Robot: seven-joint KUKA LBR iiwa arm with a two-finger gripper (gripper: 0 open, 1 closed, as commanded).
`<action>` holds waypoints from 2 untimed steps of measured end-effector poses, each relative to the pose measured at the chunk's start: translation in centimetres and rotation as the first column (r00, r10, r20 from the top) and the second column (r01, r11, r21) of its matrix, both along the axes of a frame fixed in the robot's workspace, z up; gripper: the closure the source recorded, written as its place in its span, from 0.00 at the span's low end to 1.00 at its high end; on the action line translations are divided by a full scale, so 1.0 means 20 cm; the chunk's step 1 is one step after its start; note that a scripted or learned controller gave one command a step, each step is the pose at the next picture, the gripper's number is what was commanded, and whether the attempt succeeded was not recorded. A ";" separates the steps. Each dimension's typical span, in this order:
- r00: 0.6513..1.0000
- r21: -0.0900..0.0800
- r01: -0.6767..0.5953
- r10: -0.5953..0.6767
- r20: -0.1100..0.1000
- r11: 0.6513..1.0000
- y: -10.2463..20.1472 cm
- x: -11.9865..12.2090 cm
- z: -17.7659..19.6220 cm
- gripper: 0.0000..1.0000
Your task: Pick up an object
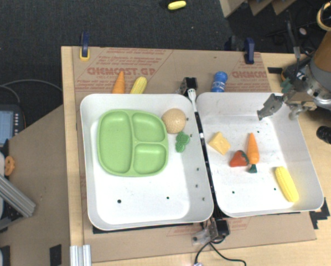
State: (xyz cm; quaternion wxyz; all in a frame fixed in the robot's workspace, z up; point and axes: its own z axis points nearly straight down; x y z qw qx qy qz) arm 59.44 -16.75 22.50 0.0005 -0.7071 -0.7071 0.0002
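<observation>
1. Over the right bin (298, 148), far side, our gripper (280, 107) hangs released, grasping nothing.
2. Near it lie a carrot (253, 147), cheese wedge (220, 143) and corn cob (286, 183); we should descend centred on the carrot, clear of the strawberry (238, 159).

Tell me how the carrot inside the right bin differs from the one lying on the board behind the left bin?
The carrot in the right bin rests inside the right bin beside a red piece; the carrot on the board lies outside, next to a yellow corn cob. The bin carrot looks deeper orange, with a dark green end showing; the board carrot looks paler. Both are orange, tapered and lie roughly lengthwise up the view.
</observation>
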 end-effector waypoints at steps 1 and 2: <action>1.000 0.002 0.001 -0.001 -0.006 1.000 0.04 -0.11 -0.74 0.00; 1.000 -0.002 0.002 -0.002 0.005 1.000 0.03 -0.09 -0.65 1.00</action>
